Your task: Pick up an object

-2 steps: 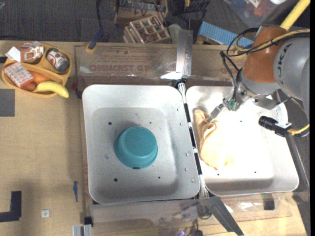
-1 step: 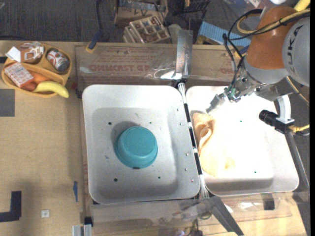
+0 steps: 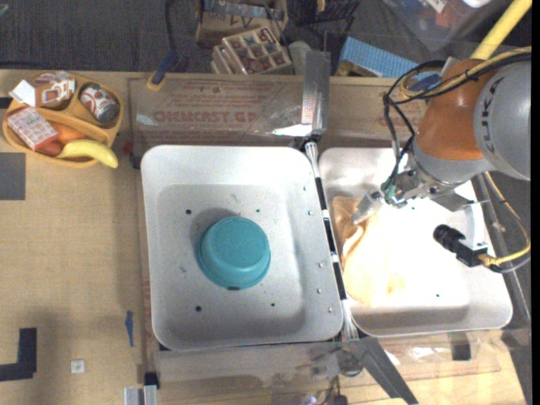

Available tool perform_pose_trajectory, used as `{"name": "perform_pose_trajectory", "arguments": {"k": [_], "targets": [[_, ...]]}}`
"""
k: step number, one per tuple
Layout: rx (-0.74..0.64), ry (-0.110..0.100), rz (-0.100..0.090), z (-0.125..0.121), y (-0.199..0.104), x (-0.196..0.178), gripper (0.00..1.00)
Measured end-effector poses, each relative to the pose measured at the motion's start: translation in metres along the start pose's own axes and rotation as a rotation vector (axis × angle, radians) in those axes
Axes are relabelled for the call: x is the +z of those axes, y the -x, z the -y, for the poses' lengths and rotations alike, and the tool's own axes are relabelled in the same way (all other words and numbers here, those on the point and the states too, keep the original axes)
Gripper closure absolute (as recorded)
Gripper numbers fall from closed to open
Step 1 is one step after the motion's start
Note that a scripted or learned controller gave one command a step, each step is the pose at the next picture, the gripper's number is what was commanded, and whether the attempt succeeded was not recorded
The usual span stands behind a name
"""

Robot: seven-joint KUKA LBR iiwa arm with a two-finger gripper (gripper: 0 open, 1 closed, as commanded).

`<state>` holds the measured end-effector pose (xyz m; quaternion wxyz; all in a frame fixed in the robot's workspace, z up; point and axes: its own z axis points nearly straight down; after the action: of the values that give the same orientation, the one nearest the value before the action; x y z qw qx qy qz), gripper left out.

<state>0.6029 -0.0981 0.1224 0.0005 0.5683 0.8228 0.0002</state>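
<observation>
The desk (image 3: 67, 260) bears two white bins. The arm (image 3: 472, 116) reaches low into the right bin (image 3: 439, 306), so the step looks like the descent to grasp. The left bin (image 3: 169, 175) holds a teal bowl (image 3: 234, 252), upside down near its middle. The right bin holds a pale yellowish thing (image 3: 359, 251) by its left wall. The tool (image 3: 375, 202) sits just above that thing; its state I cannot tell. Next it must close on the thing and lift.
</observation>
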Motion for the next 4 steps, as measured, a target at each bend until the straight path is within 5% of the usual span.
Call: {"name": "perform_pose_trajectory", "arguments": {"k": [1, 2, 3, 4], "targets": [[-0.215, 0.01, 0.005, -0.036, 0.014, 0.031, 0.0], [-0.216, 0.017, 0.009, -0.039, 0.014, 0.018, 1.0], [-0.216, 0.017, 0.009, -0.039, 0.014, 0.018, 0.0], [0.013, 0.005, 0.002, -0.056, 0.031, 0.033, 0.0]]}}
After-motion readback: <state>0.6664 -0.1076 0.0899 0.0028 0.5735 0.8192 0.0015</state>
